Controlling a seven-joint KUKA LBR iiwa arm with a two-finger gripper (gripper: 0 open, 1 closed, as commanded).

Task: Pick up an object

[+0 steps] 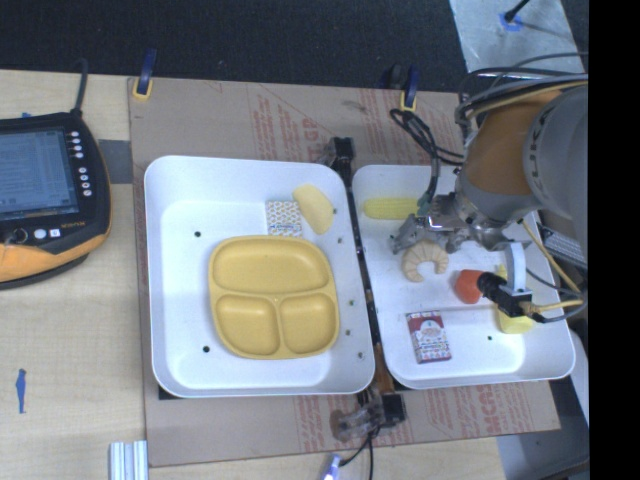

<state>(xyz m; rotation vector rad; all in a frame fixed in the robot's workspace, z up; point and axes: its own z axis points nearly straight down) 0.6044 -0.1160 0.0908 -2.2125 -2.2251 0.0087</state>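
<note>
Hovering over croissant (424,259), right bin (545,363); gripper (432,230) grip state unclear. Next: descend, clamp, lift.

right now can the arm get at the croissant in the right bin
Probably yes. The gripper hangs just above the croissant, and nothing lies on top of it. The corn cob and the red tomato sit close by but apart from it.
</note>
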